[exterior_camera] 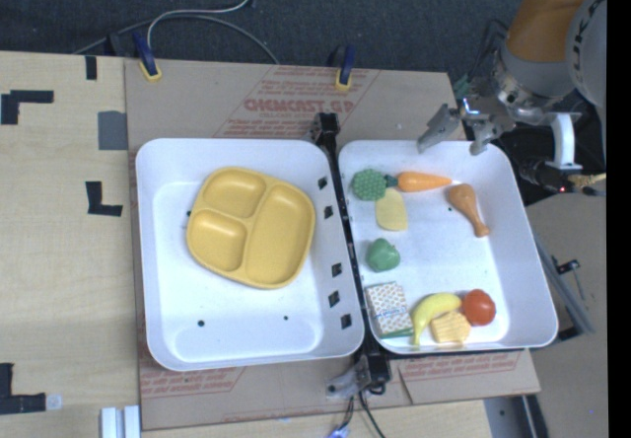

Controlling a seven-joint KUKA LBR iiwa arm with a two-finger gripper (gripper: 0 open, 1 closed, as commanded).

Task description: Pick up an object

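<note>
My gripper (457, 131) hangs open above the far rim of the right bin (523, 229), with nothing between its fingers. Just below it in that bin lie an orange carrot (424, 182) and a brown drumstick (466, 206). Further left sit a green broccoli piece (369, 184), a pale yellow wedge (391, 212) and a small green pepper (383, 254). At the near end rest a patterned cracker packet (387, 307), a yellow banana (433, 312), a red tomato (478, 308) and a tan block (451, 328).
The left bin (163, 258) holds a yellow divided plate (250, 226). Two clamps (147, 61) (344, 68) pin the cardboard at the back edge. The grey and orange arm (552, 27) comes in from the upper right.
</note>
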